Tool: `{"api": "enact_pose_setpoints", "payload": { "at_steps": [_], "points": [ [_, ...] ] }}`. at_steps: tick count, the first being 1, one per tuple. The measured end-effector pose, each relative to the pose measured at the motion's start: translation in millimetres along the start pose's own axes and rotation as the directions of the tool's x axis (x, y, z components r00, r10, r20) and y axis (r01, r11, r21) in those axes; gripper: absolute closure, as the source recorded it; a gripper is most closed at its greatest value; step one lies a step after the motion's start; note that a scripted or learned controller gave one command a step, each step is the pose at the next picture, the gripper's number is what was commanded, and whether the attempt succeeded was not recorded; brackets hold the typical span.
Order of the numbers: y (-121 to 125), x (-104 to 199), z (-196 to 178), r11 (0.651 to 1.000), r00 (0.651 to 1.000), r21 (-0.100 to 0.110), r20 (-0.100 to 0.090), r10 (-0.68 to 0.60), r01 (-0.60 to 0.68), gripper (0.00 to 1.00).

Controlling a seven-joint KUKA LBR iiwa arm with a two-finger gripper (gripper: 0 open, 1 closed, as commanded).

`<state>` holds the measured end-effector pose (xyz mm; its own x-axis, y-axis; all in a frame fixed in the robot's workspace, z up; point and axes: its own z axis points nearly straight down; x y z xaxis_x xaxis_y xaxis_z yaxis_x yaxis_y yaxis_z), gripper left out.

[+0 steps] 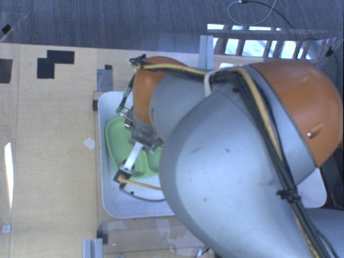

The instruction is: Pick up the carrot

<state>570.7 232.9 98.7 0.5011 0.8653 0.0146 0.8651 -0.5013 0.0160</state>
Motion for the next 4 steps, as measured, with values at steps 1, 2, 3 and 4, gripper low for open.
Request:
{"api": "enact_pose_setpoints", "payload": {
  "at_steps": [1, 2, 3, 4],
  "points": [
    [-2.6, 0.3, 5.7, 1.0, 1.0, 0.002, 0.0, -0.001, 0.001, 0.0],
    [6.4, -44.7, -20.2, 0.995, 0.995, 0.019, 0.017, 0.093, -0.094, 0.0],
    [48.0, -40.3, -88.2, 0.987, 0.987, 0.013, 0.018, 0.162, -0.163, 0.0],
    [-10.2, -108.3, 7.2, 1.0, 1.0, 0.007, 0.002, -0.024, 0.024, 0.0]
  ]
}}
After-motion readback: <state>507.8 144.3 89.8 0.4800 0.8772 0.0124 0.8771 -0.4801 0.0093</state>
